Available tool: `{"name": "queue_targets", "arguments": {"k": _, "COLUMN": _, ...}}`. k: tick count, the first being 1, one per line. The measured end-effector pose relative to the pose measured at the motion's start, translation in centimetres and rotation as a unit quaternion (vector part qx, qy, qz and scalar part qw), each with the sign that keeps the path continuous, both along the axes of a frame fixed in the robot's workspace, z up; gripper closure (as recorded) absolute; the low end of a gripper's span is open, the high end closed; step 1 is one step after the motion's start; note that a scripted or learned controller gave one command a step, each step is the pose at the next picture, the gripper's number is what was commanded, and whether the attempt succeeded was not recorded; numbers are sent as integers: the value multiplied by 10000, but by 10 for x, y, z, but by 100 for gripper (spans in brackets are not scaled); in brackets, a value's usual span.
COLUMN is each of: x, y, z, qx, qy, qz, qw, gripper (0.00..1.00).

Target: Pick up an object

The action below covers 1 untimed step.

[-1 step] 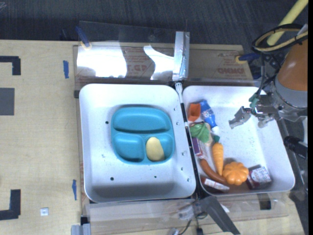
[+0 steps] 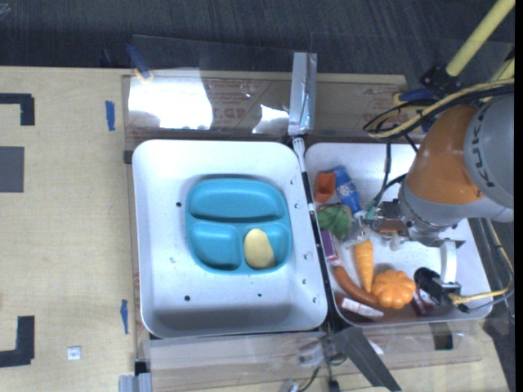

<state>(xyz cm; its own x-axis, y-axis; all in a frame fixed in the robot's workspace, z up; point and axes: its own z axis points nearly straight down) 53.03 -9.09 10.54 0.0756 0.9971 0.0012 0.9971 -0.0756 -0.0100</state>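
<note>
Arm point(image 2: 458, 170) bent low over right bin point(image 2: 478, 313), near carrot point(image 2: 364, 261)

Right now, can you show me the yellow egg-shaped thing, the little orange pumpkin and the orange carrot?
Yellow egg-shaped thing point(image 2: 259, 248), camera view, its middle.
Little orange pumpkin point(image 2: 393, 289), camera view, its top.
Orange carrot point(image 2: 364, 261), camera view, mid-length.

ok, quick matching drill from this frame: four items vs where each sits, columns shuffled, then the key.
Items:
1. yellow lemon
2. orange pumpkin
3. carrot
4. blue sectioned tray

Places:
A. middle of the left bin
B. lower right compartment of the tray
C. right bin, front edge
D. right bin, upright, just behind the pumpkin

Pairs: 1-B, 2-C, 3-D, 4-A
</note>
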Motion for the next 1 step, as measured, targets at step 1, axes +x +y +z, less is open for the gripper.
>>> {"name": "queue_targets", "arguments": {"k": 1, "x": 3, "y": -2, "z": 14, "qx": -8, "qy": -55, "qz": -20, "qw": 10000, "gripper": 100}}
